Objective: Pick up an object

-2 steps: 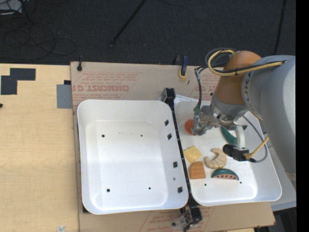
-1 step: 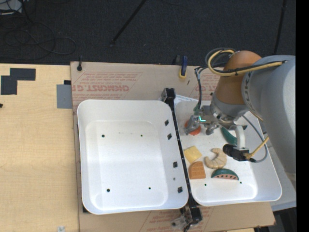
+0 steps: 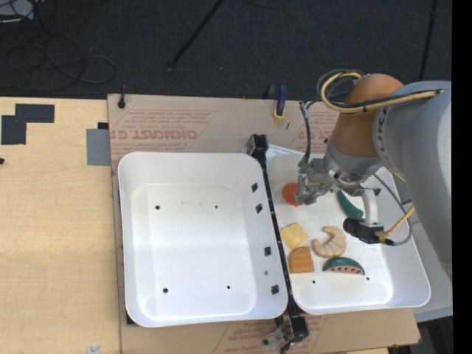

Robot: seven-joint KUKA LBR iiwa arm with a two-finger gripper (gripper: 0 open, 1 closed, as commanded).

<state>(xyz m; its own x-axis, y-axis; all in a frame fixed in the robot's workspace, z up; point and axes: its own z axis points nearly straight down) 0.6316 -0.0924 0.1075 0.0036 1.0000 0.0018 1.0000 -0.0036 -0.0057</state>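
The right bin (image 3: 402,290) holds several toy foods. A red-orange round piece (image 3: 290,192) lies near its back left, right beside my gripper (image 3: 307,193), which is lowered into the bin and partly covers it. A pale yellow cheese wedge (image 3: 294,235), an orange block (image 3: 300,259), a tan croissant (image 3: 330,240), a watermelon slice (image 3: 344,267) and a green piece (image 3: 350,203) lie further forward and right. My grey arm with its orange band (image 3: 369,94) comes in from the right.
The left bin (image 3: 133,198) sits beside the right one, with a black clip strip (image 3: 267,220) along the shared edge. Both rest on a cardboard sheet (image 3: 177,124). A black cable (image 3: 369,233) hangs off the wrist over the right bin.
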